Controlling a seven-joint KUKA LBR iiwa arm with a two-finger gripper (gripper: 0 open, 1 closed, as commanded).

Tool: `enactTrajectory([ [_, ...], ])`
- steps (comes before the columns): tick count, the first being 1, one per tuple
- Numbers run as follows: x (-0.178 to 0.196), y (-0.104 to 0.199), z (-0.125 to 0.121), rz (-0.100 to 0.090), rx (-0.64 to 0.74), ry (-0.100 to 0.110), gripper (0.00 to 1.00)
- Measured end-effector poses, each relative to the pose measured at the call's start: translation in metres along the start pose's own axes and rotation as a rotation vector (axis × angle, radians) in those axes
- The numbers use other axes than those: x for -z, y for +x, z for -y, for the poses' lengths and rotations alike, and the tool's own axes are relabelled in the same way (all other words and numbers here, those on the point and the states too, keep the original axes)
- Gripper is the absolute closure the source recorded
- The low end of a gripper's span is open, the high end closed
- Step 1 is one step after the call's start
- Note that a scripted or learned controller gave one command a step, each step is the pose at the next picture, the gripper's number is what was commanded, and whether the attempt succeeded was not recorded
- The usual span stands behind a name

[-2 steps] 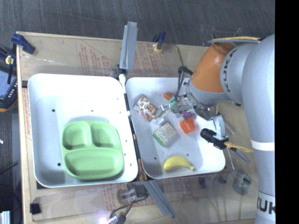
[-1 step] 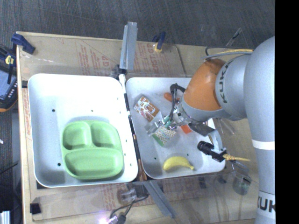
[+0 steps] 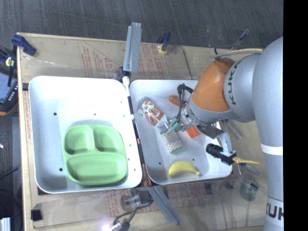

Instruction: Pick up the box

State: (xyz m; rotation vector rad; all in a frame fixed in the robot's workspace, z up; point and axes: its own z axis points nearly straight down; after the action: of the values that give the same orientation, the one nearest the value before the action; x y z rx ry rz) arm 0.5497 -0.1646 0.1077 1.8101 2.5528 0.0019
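A small orange-and-white printed box (image 3: 150, 112) lies flat in the upper left part of the right bin (image 3: 159, 177). Just below and to its right lies a pale green-checked packet (image 3: 172, 141). My gripper (image 3: 173, 124) hangs low over the bin, between the box and the packet, its tip right at the packet's upper edge. The box lies a short way up and left of the gripper, apart from it. The grey wrist with its orange band (image 3: 214, 88) covers the bin's right side.
A yellow banana (image 3: 183, 168) lies by the right bin's front wall. Orange pieces show at the bin's top (image 3: 174, 99) and beside the gripper (image 3: 193, 132). The left bin (image 3: 43, 129) holds a green divided tray (image 3: 95, 154).
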Motion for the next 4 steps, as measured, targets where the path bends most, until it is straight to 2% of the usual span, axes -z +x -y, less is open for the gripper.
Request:
enactTrajectory([
  [1,0.182,0.095,-0.039,-0.008,0.268,0.005,1.0],
  [2,0.181,0.095,-0.039,-0.009,0.267,0.006,0.0],
  [3,0.096,0.026,0.004,-0.011,0.244,0.01,0.0],
  [4,-0.011,0.034,-0.004,-0.008,0.097,0.004,0.0],
])
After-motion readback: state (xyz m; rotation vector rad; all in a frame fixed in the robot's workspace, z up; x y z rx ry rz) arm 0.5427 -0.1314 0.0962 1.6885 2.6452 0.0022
